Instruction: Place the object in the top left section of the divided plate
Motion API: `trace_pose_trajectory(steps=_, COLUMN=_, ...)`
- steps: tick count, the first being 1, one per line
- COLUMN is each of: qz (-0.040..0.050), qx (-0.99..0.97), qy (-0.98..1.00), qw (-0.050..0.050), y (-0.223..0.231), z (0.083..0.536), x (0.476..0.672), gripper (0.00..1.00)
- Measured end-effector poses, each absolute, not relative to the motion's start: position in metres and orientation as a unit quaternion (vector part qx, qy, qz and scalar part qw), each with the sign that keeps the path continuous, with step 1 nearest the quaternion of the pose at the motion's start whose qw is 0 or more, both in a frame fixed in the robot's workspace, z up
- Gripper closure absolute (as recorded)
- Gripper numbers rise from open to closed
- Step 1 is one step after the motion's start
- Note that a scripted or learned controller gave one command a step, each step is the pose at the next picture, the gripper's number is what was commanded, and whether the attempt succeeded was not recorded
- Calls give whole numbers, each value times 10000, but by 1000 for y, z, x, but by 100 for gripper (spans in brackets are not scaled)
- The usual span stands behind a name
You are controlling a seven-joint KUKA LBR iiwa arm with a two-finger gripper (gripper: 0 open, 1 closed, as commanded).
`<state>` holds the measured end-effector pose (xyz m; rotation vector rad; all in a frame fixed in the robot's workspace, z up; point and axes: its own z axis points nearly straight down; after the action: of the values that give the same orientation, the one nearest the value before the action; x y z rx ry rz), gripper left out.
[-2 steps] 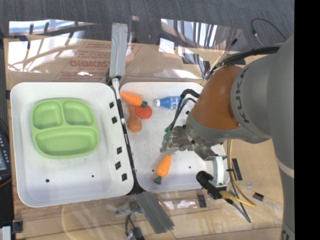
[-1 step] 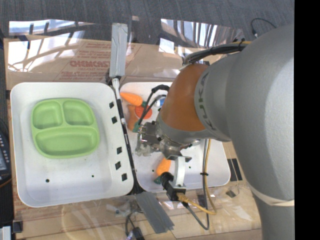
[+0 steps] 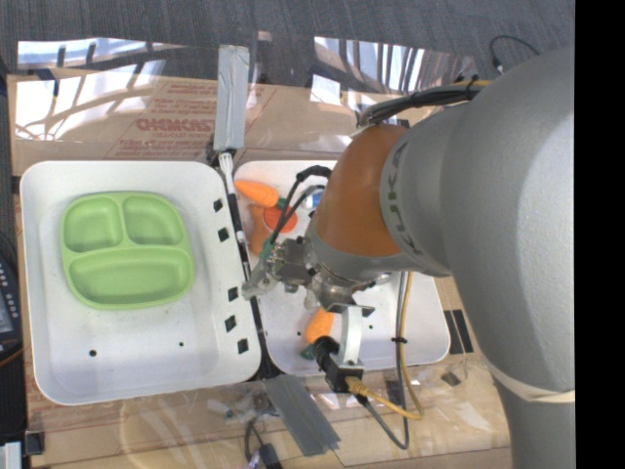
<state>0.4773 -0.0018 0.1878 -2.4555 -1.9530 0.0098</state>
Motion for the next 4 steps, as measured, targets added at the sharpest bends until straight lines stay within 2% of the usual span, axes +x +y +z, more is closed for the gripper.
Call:
trace_pose_trajectory(steps=1, qz=69, qx=-7809, qy=-6246, qw=50, y=-2, z=193, x=478, gripper=100)
trace_pose_trajectory(steps=2, qz=43, qx=-8613, qy=-5081, qw=19, y=-12, z=187, x=491, gripper=100)
trace_pose_trajectory(steps=3, qz=50, qx=-8549, qy=-5188, qw=28, y=66, z=187, x=539, gripper=100)
trace_pose_trajectory(steps=4, qz=44, qx=-8788, qy=-4772, qw=23, y=23, z=231, x=484, gripper=100)
